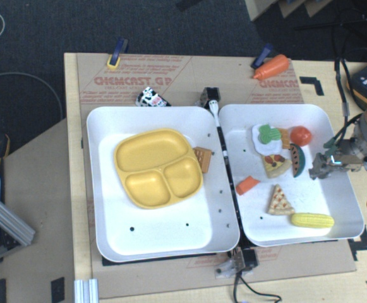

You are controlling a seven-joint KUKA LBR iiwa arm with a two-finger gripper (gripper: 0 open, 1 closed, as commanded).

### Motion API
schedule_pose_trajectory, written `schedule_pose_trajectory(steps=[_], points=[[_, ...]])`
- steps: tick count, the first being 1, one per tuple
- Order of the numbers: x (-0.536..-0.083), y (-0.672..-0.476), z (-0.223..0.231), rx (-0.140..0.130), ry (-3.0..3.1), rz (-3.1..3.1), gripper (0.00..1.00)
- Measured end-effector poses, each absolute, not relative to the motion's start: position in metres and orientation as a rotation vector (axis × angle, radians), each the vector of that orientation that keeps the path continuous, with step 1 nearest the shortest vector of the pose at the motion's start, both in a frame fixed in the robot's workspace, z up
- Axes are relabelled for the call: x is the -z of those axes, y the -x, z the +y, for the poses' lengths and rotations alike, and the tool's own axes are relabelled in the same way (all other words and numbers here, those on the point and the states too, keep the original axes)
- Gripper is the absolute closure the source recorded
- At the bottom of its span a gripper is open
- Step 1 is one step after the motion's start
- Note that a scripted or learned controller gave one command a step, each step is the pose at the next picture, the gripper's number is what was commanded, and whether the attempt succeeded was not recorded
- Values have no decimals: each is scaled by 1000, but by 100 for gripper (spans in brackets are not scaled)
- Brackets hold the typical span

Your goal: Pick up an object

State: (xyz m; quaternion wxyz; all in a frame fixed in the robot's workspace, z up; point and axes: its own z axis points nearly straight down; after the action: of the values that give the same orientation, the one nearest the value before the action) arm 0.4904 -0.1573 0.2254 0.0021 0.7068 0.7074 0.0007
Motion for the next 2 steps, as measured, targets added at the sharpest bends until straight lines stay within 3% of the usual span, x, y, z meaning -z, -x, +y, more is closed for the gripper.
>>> schedule_pose_trajectory(steps=[2], points=[[-229, -541, -46, -5, -2212, 2229, 100]])
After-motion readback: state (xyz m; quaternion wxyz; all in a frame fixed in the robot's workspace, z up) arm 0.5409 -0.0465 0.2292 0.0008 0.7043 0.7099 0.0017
